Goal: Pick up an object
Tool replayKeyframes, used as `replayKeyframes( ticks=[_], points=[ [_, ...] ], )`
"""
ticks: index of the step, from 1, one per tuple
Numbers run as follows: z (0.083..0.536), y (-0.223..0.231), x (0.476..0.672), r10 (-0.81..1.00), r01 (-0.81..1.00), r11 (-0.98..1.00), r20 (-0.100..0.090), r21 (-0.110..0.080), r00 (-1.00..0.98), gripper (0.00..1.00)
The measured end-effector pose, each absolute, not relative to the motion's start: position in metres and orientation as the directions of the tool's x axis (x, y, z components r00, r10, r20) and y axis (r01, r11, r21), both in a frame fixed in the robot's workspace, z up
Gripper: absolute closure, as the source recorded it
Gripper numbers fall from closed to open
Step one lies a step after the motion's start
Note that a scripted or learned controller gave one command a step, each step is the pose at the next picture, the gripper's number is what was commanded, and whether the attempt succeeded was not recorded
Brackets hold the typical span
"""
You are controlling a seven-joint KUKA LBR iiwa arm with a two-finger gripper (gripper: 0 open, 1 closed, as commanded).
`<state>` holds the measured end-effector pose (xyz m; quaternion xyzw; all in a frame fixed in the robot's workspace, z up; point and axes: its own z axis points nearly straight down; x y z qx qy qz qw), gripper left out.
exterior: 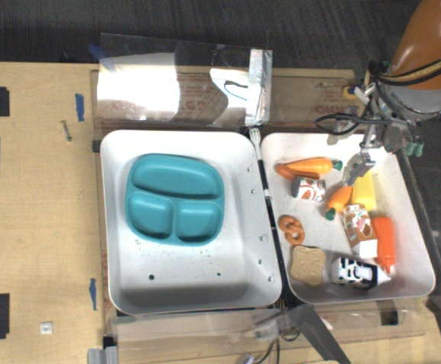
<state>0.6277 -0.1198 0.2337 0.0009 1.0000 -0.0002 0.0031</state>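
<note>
You've got two white bins side by side: the left bin (pixel 121 279) holds a teal divided plate (pixel 176 198), sitting toward its far side. The right bin (pixel 421 275) carries all the small stuff. The arm (pixel 425 32) comes in from the far right, orange band up top, with the gripper (pixel 359 165) down over the far part of the right bin, just above a yellow block (pixel 364 192). You can't tell from this angle whether it's open or closed; nothing visibly held between them.

Pickable objects, all in the right bin: an orange bottle (pixel 385 241) along the right side, a long carrot (pixel 305 167) at the far end, a brown carton (pixel 358 228) beside the bottle, a black-and-white carton (pixel 354 272) near edge, a bread slice (pixel 307 265) near left. Then a red-white can (pixel 310 190) just near of the carrot, a small carrot (pixel 338 199) touching the yellow block's left side, a pretzel (pixel 290 228) at the left.
</note>
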Motion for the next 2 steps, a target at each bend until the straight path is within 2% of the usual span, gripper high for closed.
replayKeyframes(
  ticks=[1, 2],
  points=[
    [0.128, -0.111, 0.591, 0.25, 0.25, 0.968, -0.046, 0.005, -0.967, 0.0],
    [0.089, -0.158, 0.55, 0.282, 0.282, 0.96, -0.011, 0.0, -0.959, 0.0]
  ],
)
